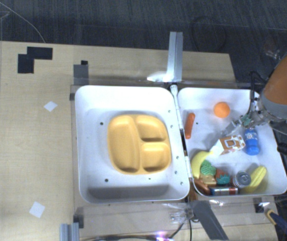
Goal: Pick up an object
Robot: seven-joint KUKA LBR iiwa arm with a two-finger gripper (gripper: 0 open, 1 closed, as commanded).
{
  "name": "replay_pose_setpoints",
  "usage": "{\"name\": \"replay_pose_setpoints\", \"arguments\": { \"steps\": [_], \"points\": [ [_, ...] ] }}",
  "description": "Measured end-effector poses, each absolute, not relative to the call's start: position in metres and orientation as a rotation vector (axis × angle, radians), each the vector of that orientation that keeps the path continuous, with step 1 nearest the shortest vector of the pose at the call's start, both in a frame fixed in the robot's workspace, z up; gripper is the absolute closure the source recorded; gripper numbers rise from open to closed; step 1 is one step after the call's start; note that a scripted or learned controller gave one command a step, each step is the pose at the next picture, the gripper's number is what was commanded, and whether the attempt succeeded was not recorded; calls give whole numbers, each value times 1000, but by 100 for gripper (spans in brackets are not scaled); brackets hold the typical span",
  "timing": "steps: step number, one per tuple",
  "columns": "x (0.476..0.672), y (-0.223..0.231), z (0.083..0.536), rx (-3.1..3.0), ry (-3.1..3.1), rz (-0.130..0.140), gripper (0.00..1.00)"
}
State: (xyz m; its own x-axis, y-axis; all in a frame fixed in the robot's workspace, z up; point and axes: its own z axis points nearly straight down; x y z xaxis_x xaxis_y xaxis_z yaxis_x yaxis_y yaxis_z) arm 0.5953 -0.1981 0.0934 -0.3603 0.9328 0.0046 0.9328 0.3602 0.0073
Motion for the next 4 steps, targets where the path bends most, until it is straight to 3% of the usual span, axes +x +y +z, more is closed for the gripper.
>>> {"name": "replay_pose_setpoints", "arguments": {
  "steps": [1, 2, 3, 4],
  "points": [
    [616, -203, 141, 1968, 2438, 6, 0],
    [657, -204, 88, 1902, 2490, 5, 0],
    [666, -196, 88, 1561, 2730, -18, 0],
    [673, -190, 103, 1538, 2721, 1, 100]
  ]
}}
